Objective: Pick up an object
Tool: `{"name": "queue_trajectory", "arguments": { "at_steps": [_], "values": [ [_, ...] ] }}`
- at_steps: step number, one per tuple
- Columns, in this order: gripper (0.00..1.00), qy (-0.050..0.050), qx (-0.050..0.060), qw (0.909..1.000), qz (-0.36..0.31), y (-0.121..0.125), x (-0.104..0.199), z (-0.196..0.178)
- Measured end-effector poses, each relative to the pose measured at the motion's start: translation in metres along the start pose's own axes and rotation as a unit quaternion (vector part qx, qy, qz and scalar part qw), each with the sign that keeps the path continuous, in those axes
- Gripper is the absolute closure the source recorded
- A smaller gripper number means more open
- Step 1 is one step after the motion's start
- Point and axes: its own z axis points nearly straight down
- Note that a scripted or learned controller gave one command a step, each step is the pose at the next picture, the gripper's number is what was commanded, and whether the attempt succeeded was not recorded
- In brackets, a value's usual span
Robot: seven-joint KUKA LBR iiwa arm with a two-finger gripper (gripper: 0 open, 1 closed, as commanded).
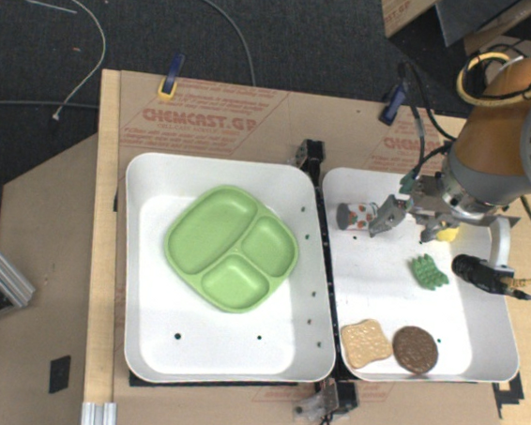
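Pincer (405, 210) hung low at right bin's (475, 370) far edge, fingers spread and empty, beside small grey-and-red object (354, 215), seemingly lining up a grasp

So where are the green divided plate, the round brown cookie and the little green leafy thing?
green divided plate (232, 248), camera view, on its middle ridge.
round brown cookie (415, 350), camera view, on its top face.
green leafy thing (428, 271), camera view, on its centre.

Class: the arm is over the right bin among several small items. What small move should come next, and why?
Probably lower the tool straight down. It hovers above the right bin, beside a small red-and-grey object, with nothing visibly between it; the green toy, cracker and cookie lie farther off.
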Motion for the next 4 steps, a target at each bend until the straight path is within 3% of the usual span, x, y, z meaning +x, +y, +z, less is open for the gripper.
{"name": "queue_trajectory", "arguments": {
  "at_steps": [1,3,4],
  "values": [
    [0.0,-0.001,-0.007,1.0,-0.001,0.003,0.0,-0.008],
    [0.0,-0.001,-0.005,1.0,-0.001,0.002,0.006,0.086],
    [1.0,-0.001,-0.008,1.0,-0.001,0.003,0.006,0.072]
  ]
}}
